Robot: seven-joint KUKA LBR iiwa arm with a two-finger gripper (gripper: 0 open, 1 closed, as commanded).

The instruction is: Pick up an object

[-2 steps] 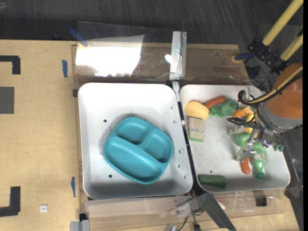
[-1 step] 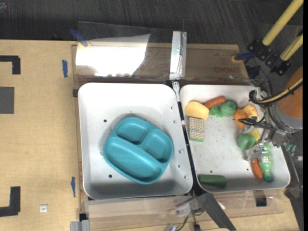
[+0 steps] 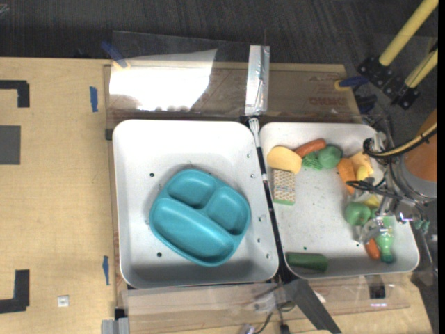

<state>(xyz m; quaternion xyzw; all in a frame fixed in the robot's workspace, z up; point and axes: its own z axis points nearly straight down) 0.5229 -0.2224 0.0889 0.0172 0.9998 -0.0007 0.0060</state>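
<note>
Toy foods scattered across right bin: yellow piece, carrot, green lumps, dark green cucumber near front edge. Teal divided plate in left bin. Gripper low over right bin's right side; finger state impossible to tell.

One fixed camera, mounted above the bench, looks down at a slant. Both white bins sit in frame side by side: the left bin near centre, the right bin toward the right edge. The far side of the bench lies at the top of the frame, the near side at the bottom. The arm enters from the right. The distance is moderate, taking in both bins whole.
</note>
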